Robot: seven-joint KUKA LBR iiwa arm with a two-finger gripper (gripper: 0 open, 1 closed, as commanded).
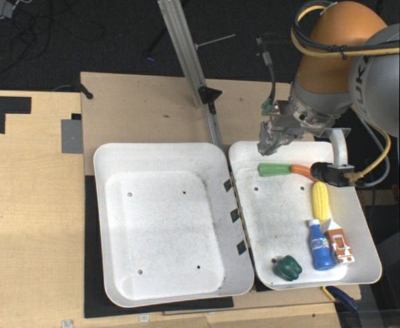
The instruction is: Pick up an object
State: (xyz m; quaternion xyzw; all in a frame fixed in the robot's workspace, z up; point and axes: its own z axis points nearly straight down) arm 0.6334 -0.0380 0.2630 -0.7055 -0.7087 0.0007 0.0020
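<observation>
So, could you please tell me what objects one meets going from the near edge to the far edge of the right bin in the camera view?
Green pepper → blue bottle → corn cob → carrot → gripper at the far rim.

Carrot (287, 170), corn (320, 200), blue bottle (319, 247), green pepper (287, 268); right bin (275, 210)

- Two white speckled plastic bins (162, 279)
- Toy carrot (282, 171), green top, orange root
- Yellow corn cob (320, 201)
- Blue bottle (319, 247), white cap
- Dark green pepper (287, 268)
- Orange-and-white box (340, 246)
- Tan bench (22, 203)
</observation>
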